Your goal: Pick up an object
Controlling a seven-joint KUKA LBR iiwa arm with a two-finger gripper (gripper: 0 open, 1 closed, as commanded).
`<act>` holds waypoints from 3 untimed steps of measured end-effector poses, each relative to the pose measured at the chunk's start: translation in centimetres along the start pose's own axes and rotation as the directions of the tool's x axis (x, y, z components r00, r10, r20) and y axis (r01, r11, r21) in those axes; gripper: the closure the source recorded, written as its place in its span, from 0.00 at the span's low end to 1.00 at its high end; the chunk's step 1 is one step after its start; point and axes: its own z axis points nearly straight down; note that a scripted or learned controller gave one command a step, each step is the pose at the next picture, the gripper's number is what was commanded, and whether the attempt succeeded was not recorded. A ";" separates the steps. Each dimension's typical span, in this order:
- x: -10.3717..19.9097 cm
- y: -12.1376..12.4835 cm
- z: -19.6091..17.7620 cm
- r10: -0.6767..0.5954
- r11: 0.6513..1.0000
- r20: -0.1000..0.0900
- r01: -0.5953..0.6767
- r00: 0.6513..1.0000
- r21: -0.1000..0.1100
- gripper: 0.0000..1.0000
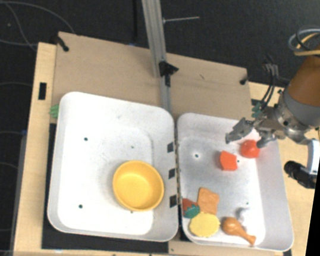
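two shallow white plastic bins sit side by side on a tan wooden desk [114, 72], with black floor and some loose cables around it. a grey metal pole [155, 24] slants in from the top toward the seam between the bins.

left bin [88, 125]: one round yellow bowl [137, 185], sitting toward its lower right.

right bin [270, 190]: six things by my count. one small red rounded object [250, 149] and one orange-red block [228, 160] up top, near each other. along the bottom: one flat orange cracker-like square [209, 200], one small green piece with a bit of red [191, 209], one flat yellow disc [204, 224], one brown drumstick-shaped toy [237, 229].

the end effector [254, 132] hangs just above the red rounded object, fingers spread wide, nothing between them.
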 end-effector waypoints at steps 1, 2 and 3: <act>0.0 0.0 0.0 0.000 1.000 0.000 0.000 1.000 0.000 0.00; -1.0 -0.7 5.0 0.005 1.000 0.002 -0.005 1.000 0.006 0.00; -0.3 -0.5 9.5 0.003 1.000 0.002 -0.003 1.000 0.004 0.00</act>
